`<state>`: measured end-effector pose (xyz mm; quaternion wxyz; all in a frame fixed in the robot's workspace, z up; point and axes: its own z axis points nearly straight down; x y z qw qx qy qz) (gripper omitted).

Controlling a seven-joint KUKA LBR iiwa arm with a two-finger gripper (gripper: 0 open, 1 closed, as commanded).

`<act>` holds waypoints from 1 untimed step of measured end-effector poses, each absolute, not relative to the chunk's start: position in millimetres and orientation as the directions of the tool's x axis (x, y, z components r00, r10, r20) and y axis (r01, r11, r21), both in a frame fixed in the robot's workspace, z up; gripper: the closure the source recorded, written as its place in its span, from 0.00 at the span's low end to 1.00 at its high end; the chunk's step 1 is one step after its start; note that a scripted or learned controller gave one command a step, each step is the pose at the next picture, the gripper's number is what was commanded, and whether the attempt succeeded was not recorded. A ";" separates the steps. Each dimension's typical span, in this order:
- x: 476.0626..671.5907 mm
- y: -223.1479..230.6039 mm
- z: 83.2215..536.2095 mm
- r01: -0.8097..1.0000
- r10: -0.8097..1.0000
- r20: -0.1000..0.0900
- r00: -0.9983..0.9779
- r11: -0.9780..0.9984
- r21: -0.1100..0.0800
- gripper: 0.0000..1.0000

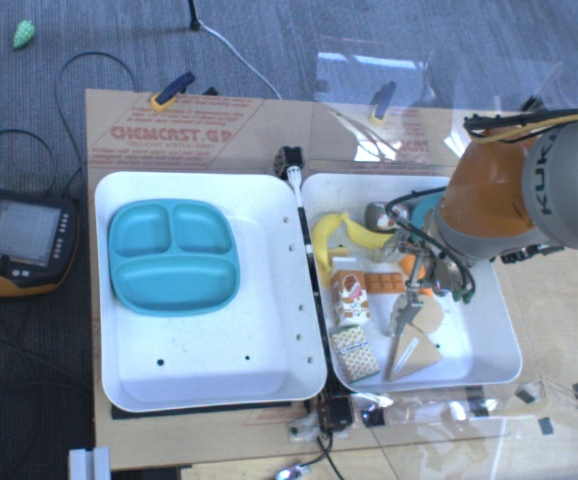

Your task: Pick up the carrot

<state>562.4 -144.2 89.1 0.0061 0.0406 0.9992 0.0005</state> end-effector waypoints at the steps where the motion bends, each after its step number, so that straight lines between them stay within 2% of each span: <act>1: 566.4 -144.1 102.5 0.080 0.080 -0.025 -0.996 0.997 -0.003 1.00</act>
